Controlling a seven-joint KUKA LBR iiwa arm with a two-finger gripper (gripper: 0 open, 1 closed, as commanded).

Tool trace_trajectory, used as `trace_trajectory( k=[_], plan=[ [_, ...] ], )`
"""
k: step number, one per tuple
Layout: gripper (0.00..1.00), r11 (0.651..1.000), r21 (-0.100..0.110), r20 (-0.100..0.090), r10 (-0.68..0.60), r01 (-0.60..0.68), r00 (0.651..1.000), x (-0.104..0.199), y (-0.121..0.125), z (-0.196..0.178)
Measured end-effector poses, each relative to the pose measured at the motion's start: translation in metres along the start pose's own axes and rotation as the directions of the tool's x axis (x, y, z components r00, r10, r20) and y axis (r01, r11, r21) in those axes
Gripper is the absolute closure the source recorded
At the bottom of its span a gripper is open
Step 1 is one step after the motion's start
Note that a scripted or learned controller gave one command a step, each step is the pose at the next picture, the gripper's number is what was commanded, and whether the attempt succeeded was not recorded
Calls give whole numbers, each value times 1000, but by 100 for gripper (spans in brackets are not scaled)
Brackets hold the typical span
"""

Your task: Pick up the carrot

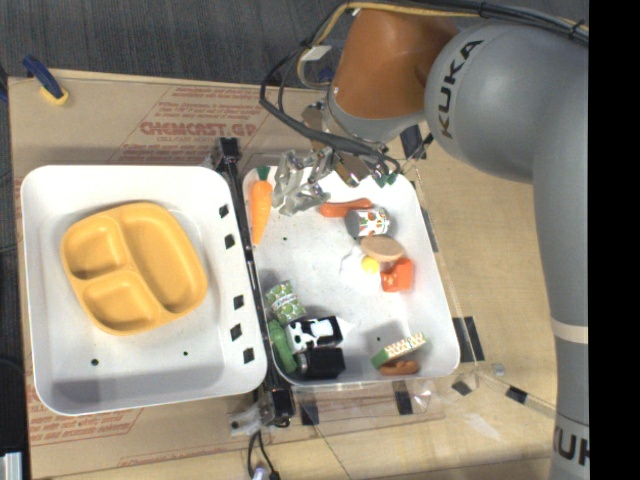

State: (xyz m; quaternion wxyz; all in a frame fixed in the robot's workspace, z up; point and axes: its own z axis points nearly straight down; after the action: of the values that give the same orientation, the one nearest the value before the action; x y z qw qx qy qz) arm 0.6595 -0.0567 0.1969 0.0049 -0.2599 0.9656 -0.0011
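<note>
While toys crowd the right bin's [440, 308] near edge, you see open white floor mid-bin. Farther back, the carrot [259, 208] lies against the left wall, near the far corner. Just beside it hangs the gripper [297, 185]; whether its fingers are spread, you cannot tell.

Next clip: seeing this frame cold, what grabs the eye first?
The bulky grey KUKA arm with its orange band fills the upper right, its pincer hanging over the far end of the right bin, just beside the carrot lying along that bin's left wall. Next comes the yellow divided tray in the left bin. Small toy foods are scattered through the right bin.
</note>
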Motion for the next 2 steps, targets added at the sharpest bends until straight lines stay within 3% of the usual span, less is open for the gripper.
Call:
trace_trajectory(
  k=[1,2],
  plan=[
    [100,997,-6,-5,-79,79,997,-35,65,4],
    [100,956,-5,-7,-295,295,955,37,31,3]
  ],
)
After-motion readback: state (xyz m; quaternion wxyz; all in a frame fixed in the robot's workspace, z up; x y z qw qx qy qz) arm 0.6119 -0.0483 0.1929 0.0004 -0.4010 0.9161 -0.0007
